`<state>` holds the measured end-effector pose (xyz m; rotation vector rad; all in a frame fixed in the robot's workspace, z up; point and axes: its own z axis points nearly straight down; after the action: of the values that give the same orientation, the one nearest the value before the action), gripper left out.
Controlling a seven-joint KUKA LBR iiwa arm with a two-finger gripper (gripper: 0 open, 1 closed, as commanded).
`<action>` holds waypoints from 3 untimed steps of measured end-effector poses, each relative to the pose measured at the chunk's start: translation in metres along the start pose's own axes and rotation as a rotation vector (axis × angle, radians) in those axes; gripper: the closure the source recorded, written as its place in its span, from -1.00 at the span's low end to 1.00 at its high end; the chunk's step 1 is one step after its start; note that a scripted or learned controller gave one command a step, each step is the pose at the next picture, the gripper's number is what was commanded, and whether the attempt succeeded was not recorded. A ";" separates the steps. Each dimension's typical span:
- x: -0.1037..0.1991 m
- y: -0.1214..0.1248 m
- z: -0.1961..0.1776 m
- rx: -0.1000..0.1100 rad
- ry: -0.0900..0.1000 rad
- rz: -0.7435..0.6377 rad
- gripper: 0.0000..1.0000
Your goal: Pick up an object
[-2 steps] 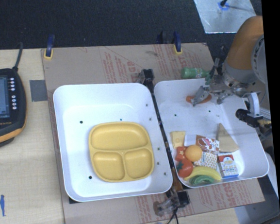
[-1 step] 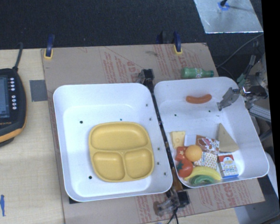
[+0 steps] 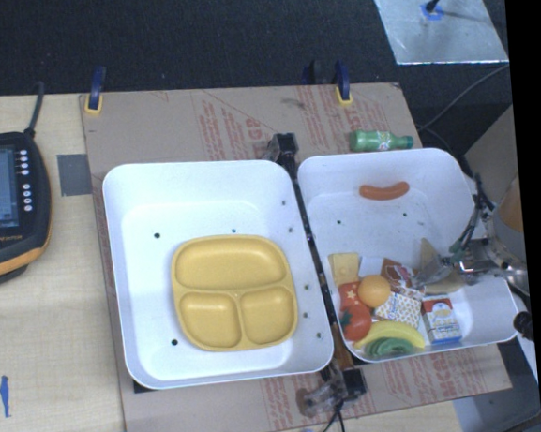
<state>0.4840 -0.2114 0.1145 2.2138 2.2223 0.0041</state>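
At the right edge of the frame, the tool [image 3: 458, 262] reaches into the right bin [image 3: 435, 163] from the side, low over a heap of small things; whether it is open or closed cannot be told from this angle. That heap fills the bin's lower left: an orange ball [image 3: 374, 291], a red tomato-like piece [image 3: 355, 323], a banana [image 3: 394, 333] over something green, a yellow wedge [image 3: 346, 267] and a small carton [image 3: 441, 321]. A sausage [image 3: 384, 190] lies alone near the bin's upper wall. Left of centre, the left bin [image 3: 134, 269] carries a yellow divided plate [image 3: 234, 291].

This looks like the approach step, with no object yet lifted. The next move probably calls for settling on one item at the heap's right side and closing cleanly without snagging neighbours.
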 end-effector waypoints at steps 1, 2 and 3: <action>0.024 0.061 0.012 -0.006 -0.004 0.000 -1.00; 0.064 0.144 0.003 -0.006 0.000 0.000 -1.00; 0.072 0.105 0.011 -0.027 -0.007 0.001 -1.00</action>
<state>0.5890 -0.1389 0.1041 2.1976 2.2043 0.0269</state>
